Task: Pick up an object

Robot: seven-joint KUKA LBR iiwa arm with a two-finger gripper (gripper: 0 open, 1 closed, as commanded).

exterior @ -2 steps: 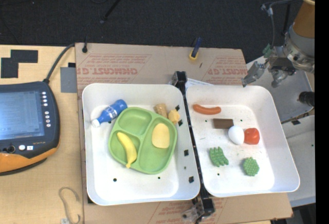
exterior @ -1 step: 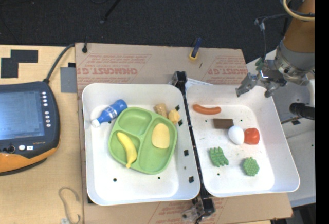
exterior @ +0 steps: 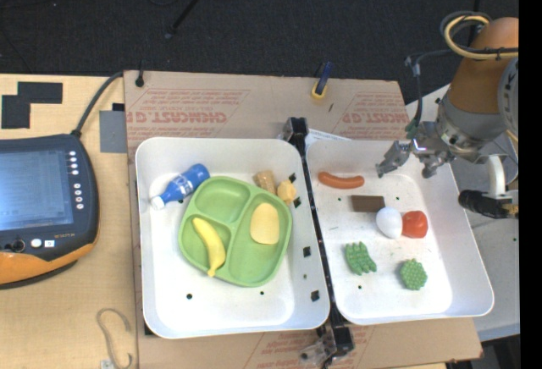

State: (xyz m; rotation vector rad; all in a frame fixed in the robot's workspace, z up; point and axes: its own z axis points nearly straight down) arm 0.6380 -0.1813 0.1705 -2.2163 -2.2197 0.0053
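Gripper [exterior: 414, 157] hangs over the top-right corner of the right bin [exterior: 474, 274], fingers spread apart w/ nothing between them. Arm [exterior: 478, 88] comes in from the right, orange band up top near a yellow cable loop.

Nearest item below/left of the gripper: toy sausage [exterior: 340, 181], lying flat, well clear of the fingers. Next down, a brown block [exterior: 367, 203]; just under it a white egg-like piece [exterior: 389, 222] touching a red tomato-like piece [exterior: 414, 224] on its right. Toward the bin's near side: green bunch [exterior: 359, 257] and a rounder green broccoli-like piece [exterior: 413, 274], apart from each other.

Left bin [exterior: 157, 291] holds a green divided plate [exterior: 229, 215] w/ a banana [exterior: 209, 245] in one section and a pale yellow piece [exterior: 265, 224] in another. Blue-and-white bottle [exterior: 179, 186] lies beside the plate's upper left; two small tan/yellow bits [exterior: 276, 184] sit by its upper right.

Far left on the bench: teach pendant [exterior: 42, 206], screen up.
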